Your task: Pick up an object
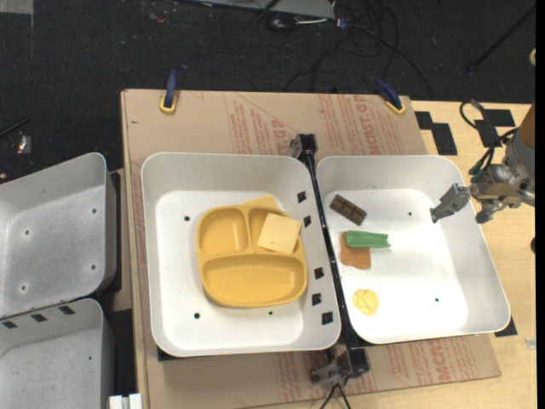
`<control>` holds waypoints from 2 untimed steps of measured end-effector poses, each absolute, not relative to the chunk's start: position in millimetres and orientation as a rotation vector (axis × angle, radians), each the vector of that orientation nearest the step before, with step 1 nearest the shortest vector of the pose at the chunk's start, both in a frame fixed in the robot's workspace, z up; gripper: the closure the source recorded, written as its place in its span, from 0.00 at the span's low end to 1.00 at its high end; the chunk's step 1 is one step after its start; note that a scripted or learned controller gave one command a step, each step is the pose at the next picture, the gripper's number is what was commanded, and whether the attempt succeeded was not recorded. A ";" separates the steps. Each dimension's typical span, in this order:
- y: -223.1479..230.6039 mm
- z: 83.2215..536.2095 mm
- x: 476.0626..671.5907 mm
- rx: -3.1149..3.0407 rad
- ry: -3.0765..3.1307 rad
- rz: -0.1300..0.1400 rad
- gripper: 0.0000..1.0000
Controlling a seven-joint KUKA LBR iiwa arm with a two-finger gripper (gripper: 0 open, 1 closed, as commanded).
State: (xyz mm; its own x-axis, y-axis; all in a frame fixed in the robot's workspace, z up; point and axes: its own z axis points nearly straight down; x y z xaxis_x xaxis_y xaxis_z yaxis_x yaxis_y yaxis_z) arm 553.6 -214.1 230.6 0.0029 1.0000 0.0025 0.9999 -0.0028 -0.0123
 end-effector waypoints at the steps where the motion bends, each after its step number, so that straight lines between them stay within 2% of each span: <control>1: -213.3 237.6 556.4 -2.221 -2.223 0.000 0.00; 2: -215.3 193.9 553.3 -2.221 -2.218 0.004 0.00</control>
